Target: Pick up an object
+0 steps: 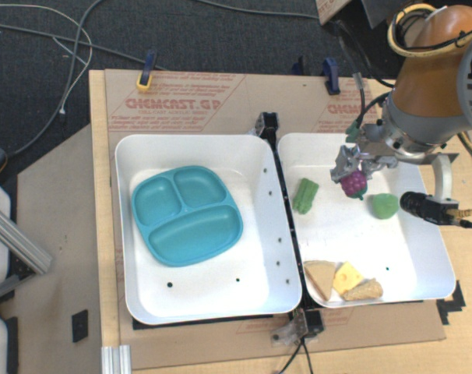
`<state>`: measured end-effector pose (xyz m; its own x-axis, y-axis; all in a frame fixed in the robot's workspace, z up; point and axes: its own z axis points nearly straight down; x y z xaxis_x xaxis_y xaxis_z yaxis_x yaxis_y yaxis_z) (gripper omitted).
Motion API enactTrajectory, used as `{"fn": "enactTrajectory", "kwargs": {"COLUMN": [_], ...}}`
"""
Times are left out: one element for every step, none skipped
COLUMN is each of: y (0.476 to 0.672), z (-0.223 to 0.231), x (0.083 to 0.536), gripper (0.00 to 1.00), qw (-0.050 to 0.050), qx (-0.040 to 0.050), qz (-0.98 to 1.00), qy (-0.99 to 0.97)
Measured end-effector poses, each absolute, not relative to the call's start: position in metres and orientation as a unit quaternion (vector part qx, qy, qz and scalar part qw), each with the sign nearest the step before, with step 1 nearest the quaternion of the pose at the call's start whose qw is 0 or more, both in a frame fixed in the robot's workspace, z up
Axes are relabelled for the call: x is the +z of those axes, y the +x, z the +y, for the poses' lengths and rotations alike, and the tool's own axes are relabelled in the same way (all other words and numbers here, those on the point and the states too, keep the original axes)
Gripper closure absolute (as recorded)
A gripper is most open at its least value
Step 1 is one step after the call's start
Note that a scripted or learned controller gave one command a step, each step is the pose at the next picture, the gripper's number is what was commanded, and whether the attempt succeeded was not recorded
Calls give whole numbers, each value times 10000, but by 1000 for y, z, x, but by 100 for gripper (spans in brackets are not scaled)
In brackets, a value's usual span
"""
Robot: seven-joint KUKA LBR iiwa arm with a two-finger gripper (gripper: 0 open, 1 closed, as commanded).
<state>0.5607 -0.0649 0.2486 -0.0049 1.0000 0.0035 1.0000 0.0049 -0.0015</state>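
Clearly the tool [351,171] is clenched on the purple grape bunch [354,183] — lifted above the right bin [423,271].

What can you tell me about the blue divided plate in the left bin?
The blue divided plate is a teal, plastic-looking tray with rounded corners and three compartments, two small at the far side and one large nearer the camera. It lies flat, slightly rotated, on the floor of the left bin, with nothing in it and nothing touching it.
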Motion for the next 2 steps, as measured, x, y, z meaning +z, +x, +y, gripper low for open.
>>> {"fn": "enactTrajectory", "kwargs": {"y": [547,528], "z": [-6,50], "x": [235,241], "gripper": [100,100], "qw": [30,28], "qx": [2,-1], "qz": [-7093,-7094], "qy": [-7049,-7048]}}
